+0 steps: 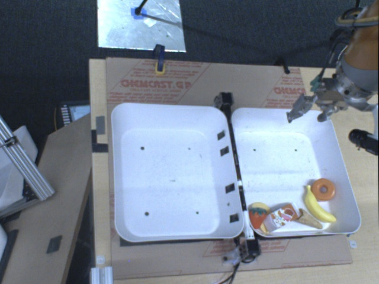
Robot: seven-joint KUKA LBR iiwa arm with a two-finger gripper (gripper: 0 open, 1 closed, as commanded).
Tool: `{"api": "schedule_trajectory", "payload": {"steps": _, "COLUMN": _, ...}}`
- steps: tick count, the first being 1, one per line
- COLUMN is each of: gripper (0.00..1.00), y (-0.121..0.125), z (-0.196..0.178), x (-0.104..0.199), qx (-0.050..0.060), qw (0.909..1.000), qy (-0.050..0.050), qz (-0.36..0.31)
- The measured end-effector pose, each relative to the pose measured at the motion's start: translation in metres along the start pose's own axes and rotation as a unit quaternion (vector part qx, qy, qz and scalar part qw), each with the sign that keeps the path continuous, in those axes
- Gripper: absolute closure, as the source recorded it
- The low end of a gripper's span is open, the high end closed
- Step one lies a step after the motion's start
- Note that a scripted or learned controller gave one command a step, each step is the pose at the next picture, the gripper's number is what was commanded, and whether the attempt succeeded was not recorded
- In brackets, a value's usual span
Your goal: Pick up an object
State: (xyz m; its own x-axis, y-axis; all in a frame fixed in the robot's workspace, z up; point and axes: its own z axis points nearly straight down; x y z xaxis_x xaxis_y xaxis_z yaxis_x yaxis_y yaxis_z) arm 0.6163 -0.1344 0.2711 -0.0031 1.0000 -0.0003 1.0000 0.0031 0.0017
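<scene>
Spread-fingered and holding nothing, the hand (308, 107) hung above the far right rim of the shallow white right bin (278, 158), well apart from the yellow plastic banana (317, 205), orange ring-shaped doughnut toy (323, 189) and red-and-white packet (280, 216) clustered in its near right corner.

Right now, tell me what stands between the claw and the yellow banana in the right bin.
Nothing visible: the claw hangs open over the right white bin's far edge, with bare bin floor down to the yellow banana. An orange doughnut-shaped toy touches it.
</scene>
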Motion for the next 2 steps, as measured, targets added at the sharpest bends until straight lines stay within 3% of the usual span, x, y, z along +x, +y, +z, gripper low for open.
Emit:
{"api": "schedule_trajectory", "payload": {"steps": 1, "gripper": 0.0, "y": -0.015, "z": -0.148, "x": 0.064, "qx": -0.009, "qw": 0.9999, "qy": 0.0, "qz": -0.004}}
{"api": "schedule_trajectory", "payload": {"steps": 2, "gripper": 0.0, "y": -0.064, "z": -0.27, "x": 0.126, "qx": -0.009, "qw": 1.0, "qy": 0.001, "qz": -0.004}}
